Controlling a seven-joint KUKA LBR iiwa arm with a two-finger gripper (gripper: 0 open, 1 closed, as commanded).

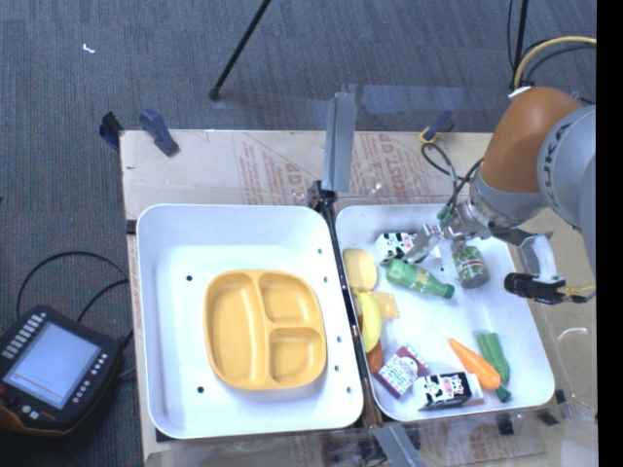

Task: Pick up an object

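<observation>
My gripper [440, 248] hangs over the upper middle of the right bin [531, 334], its fingers spread with nothing between them. Just below it lies a green bottle [420, 279] on its side. A small dark can [472, 267] stands to its right, and a black-and-white carton [396, 244] sits to its left. Lower in the bin are a carrot [467, 357], a green pod [494, 355], a red-and-white carton [399, 373] and a cow-print carton [448, 389]. A pale yellow fruit [359, 269] and a banana [370, 320] lie by the left wall.
The left bin [175, 261] holds a yellow divided plate [265, 329]. A grey upright post [339, 149] stands behind the seam between the bins. A teach pendant [54, 366] lies on the floor at lower left. The arm's orange band [526, 149] looms over the right bin's far corner.
</observation>
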